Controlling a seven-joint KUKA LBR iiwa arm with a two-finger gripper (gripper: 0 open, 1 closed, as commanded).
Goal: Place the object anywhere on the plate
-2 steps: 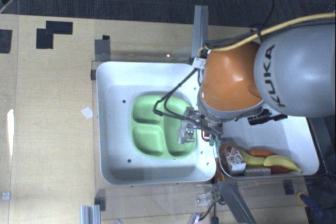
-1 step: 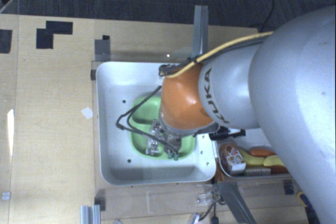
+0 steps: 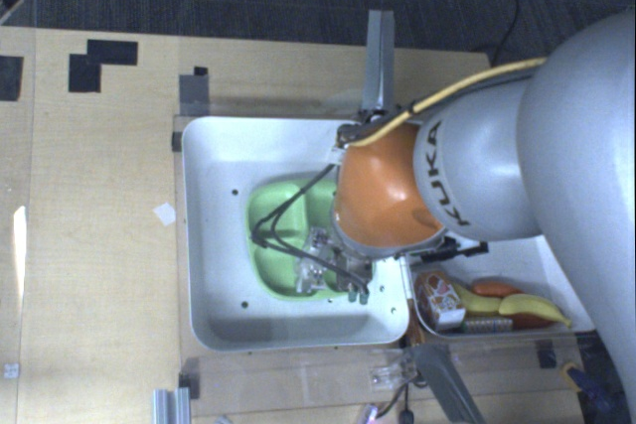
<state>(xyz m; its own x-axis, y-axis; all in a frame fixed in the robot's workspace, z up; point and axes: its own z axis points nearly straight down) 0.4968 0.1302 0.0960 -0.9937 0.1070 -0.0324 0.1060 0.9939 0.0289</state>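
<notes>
Plate [image 3: 273, 213], the green one in the left bin [image 3: 209, 213], sits right under the gripper [image 3: 328, 278] (can't tell its grip or what it carries). Looks like the placing step; next comes letting go low.

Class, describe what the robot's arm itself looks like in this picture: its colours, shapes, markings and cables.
The arm is thick, rounded and glossy grey, with an orange band above the wrist. Black letters spell KUKA beside the band. A yellowish cable runs along it, and thin dark cables loop near the metal gripper.
</notes>
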